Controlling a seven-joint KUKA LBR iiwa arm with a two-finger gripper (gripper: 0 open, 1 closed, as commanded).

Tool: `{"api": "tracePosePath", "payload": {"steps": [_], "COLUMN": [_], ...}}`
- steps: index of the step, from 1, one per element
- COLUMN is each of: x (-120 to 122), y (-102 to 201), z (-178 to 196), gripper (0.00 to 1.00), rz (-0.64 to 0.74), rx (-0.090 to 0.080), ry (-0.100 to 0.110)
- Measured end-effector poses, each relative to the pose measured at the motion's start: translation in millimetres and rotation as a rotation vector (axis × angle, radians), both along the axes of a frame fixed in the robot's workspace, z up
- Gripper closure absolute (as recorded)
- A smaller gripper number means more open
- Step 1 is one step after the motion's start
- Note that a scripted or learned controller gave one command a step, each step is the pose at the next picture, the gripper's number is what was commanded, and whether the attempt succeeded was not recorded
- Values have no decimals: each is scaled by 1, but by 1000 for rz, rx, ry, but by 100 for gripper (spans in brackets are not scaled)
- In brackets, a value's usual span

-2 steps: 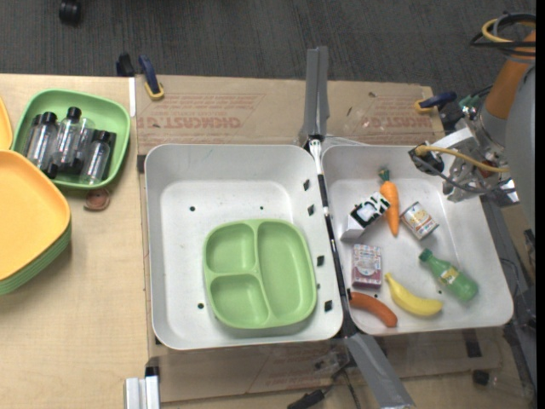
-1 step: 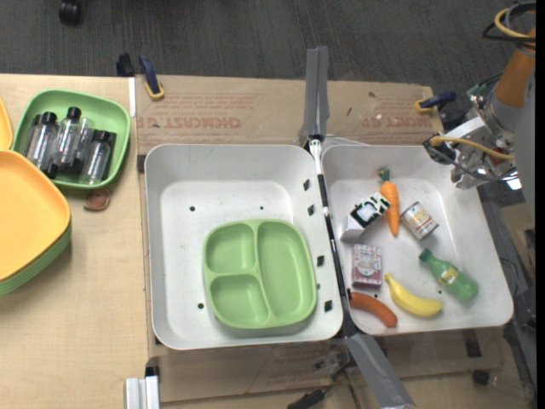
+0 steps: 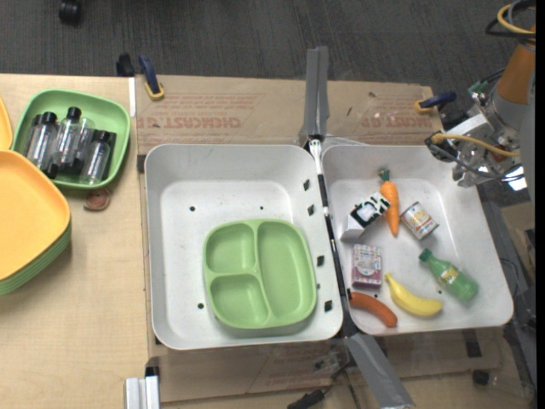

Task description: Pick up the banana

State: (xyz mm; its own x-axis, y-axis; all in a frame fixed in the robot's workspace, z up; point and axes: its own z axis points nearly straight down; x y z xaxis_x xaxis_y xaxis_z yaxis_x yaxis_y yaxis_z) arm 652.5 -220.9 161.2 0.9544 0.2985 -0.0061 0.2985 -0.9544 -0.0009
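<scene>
The curved yellow plastic banana lies at the near side of the right shallow white bin, between an orange-red sausage and a green bottle. The two-finger gripper hangs over the bin's far right corner, well apart from it; its grip cannot be made out.

The arm and the orange plates are cut off by the frame's edges.

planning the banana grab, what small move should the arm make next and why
Probably swing the gripper toward the near edge of the right bin, over the banana. It sits at the bin's far right corner, and the banana lies between the green bottle and red sausage.
</scene>
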Motion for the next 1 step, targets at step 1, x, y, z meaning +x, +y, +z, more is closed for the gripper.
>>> {"api": "tracePosePath", "payload": {"steps": [1], "x": [0], "y": [1], "z": [8], "gripper": [100], "rz": [4], "rx": [-1], "ry": [3]}}
